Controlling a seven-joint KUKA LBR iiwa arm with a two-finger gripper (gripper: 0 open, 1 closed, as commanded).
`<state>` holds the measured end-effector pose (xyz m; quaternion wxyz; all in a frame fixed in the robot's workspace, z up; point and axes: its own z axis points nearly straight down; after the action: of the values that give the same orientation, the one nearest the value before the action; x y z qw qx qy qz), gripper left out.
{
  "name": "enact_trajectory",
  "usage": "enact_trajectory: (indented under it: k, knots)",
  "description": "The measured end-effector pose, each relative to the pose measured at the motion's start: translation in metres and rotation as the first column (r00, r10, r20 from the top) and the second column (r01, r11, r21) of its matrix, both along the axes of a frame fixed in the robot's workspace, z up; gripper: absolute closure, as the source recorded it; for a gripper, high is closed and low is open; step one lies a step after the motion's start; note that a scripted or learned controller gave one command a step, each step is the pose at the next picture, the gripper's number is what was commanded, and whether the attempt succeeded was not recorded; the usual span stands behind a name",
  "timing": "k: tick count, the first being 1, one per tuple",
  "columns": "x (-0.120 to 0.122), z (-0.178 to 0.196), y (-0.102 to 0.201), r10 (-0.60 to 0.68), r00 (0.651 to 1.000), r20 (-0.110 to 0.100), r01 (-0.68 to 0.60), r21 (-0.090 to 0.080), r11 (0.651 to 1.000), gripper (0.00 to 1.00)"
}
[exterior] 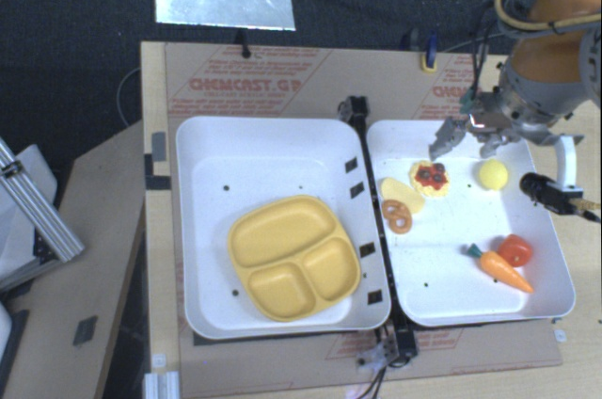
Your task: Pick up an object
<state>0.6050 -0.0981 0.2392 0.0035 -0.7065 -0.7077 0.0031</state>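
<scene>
Bench with two white bins. Gripper (pixel 467 141), fingers spread and empty, hovers over the right bin (pixel 555 294) beside a small pizza toy (pixel 431 178), lemon (pixel 492 174), pretzel (pixel 397 216), carrot (pixel 503 270), tomato (pixel 514 248). Left bin (pixel 202 199) holds a yellow divided tray (pixel 293 256).

Left bin (pixel 202 199): yellow divided tray (pixel 293 255). Right bin (pixel 555 279): pizza toy (pixel 431 178), pretzel (pixel 398 217), lemon (pixel 492 174), tomato (pixel 514 248), carrot (pixel 501 269). Gripper (pixel 467 141), fingers spread, above the bin's far edge.
</scene>
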Motion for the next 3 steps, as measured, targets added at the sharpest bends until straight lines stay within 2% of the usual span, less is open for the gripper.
enact_trajectory:
  k: [1,2,3]
  knots:
    - [0.002,0.006,0.0,0.002,1.0,0.01,-0.002,-0.001,1.0,0.0]
    - [0.012,-0.044,0.005,0.004,1.0,0.008,-0.004,0.0,1.0,0.0]
    - [0.009,-0.089,0.012,0.003,1.0,0.008,-0.003,0.0,1.0,0.0]
